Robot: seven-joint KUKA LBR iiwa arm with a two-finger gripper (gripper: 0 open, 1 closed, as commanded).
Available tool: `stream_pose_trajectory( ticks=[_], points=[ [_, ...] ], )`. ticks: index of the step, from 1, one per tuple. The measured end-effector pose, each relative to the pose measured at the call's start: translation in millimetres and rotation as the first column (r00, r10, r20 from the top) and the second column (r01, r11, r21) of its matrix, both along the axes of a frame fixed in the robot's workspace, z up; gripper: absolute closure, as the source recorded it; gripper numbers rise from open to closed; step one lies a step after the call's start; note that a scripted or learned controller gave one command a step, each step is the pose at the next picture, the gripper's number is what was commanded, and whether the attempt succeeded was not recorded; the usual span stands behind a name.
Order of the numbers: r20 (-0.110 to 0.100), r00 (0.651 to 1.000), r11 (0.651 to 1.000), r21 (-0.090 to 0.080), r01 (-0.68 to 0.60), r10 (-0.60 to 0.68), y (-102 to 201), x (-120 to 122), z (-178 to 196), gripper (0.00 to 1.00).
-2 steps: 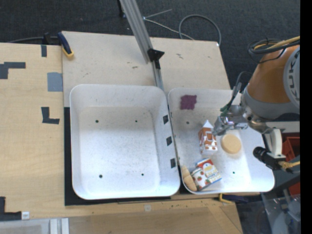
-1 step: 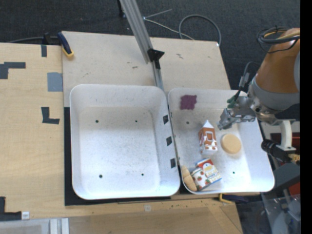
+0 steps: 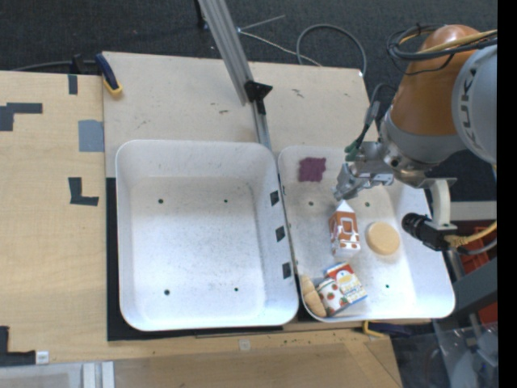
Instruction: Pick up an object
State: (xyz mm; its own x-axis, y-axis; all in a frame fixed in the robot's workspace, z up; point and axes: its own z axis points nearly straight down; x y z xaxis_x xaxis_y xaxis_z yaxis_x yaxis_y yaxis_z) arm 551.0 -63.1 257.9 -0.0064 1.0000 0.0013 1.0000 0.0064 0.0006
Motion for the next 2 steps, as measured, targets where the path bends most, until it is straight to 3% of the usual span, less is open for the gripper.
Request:
stream_pose_trajectory(
  ticks=[2],
  points=[
    [-0.002,1.0,1.0,0.0,0.0,0.0,105.0,39.2,-5.1,1.0]
  ],
)
